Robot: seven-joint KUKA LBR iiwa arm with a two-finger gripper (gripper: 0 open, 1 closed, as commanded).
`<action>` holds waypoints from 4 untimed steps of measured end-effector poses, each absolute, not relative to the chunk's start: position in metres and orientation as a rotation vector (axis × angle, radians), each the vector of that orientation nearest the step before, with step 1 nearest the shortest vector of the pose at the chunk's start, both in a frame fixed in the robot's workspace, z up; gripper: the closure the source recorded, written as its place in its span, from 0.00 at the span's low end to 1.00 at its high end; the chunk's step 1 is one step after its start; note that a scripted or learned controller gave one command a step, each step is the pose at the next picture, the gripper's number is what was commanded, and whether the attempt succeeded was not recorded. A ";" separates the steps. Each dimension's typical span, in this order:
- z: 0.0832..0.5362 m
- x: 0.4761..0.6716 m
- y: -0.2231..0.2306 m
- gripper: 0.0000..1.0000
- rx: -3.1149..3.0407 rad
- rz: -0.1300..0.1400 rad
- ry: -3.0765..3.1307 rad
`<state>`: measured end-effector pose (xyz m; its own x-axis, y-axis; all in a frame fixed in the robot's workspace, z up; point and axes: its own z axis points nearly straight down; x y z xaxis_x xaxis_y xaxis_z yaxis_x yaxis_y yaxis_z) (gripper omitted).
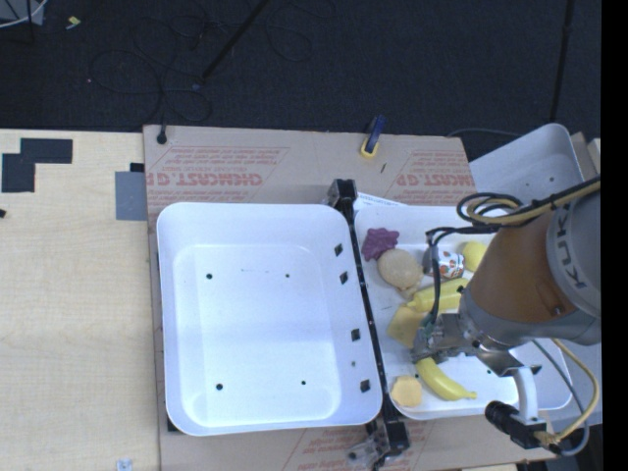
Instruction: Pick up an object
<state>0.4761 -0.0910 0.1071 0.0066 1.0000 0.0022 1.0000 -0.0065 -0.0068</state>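
Banana [446, 382] lies just below the jaws [429, 344], whose state I cannot tell, so crowded neighbours like the yellow block [405, 322] may spoil a grasp.

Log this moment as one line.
arm: over right bin | gripper: low among toy food, beside banana | grasp: unclear | left bin: untouched

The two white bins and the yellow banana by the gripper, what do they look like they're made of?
The left bin and the right bin look like moulded plastic: smooth, uniform white with rounded corners and a soft sheen. The banana is probably a plastic toy, judging by its even, saturated yellow and its smooth surface, though real fruit can't be ruled out from this view.
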 end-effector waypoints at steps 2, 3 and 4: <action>0.188 0.573 0.037 1.00 -2.214 0.002 -2.227; 0.218 0.576 0.100 1.00 -2.215 0.000 -2.226; 0.244 0.562 0.087 1.00 -2.220 0.004 -2.220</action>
